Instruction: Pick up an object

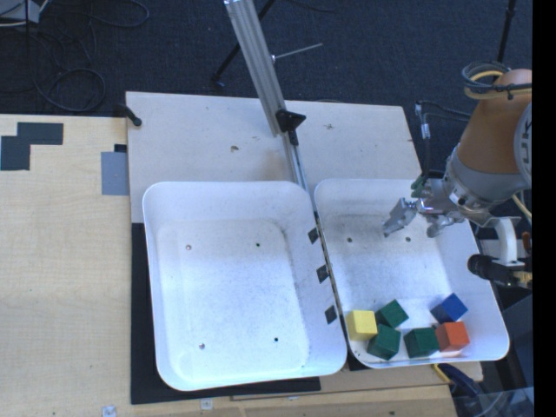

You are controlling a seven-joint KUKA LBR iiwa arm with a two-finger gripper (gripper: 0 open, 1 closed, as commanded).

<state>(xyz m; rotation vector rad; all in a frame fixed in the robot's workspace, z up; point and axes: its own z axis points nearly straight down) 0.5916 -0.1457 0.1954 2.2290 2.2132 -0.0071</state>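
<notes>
Several small blocks lie in the near corner of the right bin (pixel 382 259): a yellow block (pixel 362 323), three green blocks (pixel 393 313) (pixel 384 343) (pixel 420 342), a blue block (pixel 449 307) and an orange block (pixel 453 335). My gripper (pixel 413 224) hangs over the far part of the right bin, well away from the blocks. It is open and nothing sits between its fingers.
The left bin (pixel 226 276) adjoins the right one along a shared rim with black clips (pixel 322 272). A slanted aluminium post (pixel 261 68) rises behind the bins. The arm's grey and orange wrist (pixel 491 146) stands at the right edge.
</notes>
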